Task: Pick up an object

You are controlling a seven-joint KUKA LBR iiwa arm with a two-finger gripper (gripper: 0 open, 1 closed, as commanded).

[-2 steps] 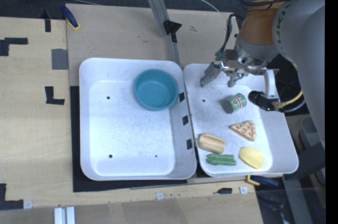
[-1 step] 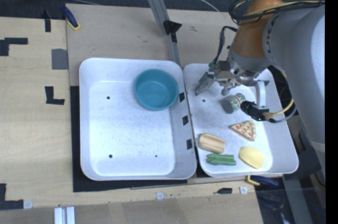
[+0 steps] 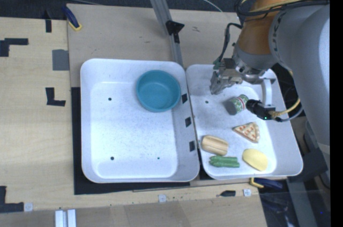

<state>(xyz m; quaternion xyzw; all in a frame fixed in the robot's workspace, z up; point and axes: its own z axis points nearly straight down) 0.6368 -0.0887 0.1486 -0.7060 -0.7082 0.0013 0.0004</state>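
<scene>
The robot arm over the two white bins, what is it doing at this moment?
The gripper is in the upper part of the right bin, above bare floor, and nothing is visible between its fingers. Objects in that bin lie nearer the camera: a small grey can, a pizza slice, a hot dog bun, green beans and a yellow lemon. The left bin holds a blue bowl. No object has been picked up yet.

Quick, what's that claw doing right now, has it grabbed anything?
Claw: over the right bin, above its bare back corner, nothing visible between its fingers; open or closed cannot be told from this view.
</scene>
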